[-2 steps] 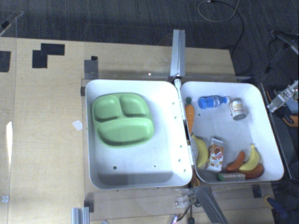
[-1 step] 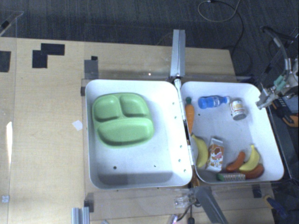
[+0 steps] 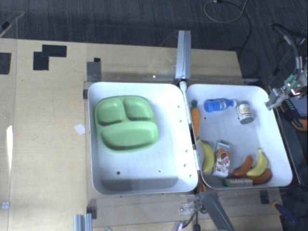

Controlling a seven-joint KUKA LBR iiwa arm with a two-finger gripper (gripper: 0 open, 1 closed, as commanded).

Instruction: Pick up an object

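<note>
we are at the start of the task, in our judgement: nothing is lifted yet and all objects lie in the right bin (image 3: 276, 129), while the hand (image 3: 284, 93) sits at the far right, over the upper right corner of this bin, above its rim. it is small and partly mixed with cables there, so we cannot tell if it is apart or together, and we see nothing held in it. the task names no special object, so any of these can serve. nearest to the hand is a small can (image 3: 245, 112) lying alone on the bin floor, and just left of it a blue bottle (image 3: 219, 104) on its side; both have free space around, so we think they are the easy choices. the next move calls for bringing the hand inward and down over one of them, then closing across its narrow side. the round can may roll away under a touch. other things are harder: a carrot (image 3: 195, 121) and a banana (image 3: 208, 156) lie against the left wall, a juice carton (image 3: 222, 160) is beside that banana, and a second banana (image 3: 259, 164) is crowded with red sausage-like pieces (image 3: 243, 166) near the front wall. the left bin (image 3: 139, 182) carries a green divided plate (image 3: 127, 123), well apart from the hand.
</note>
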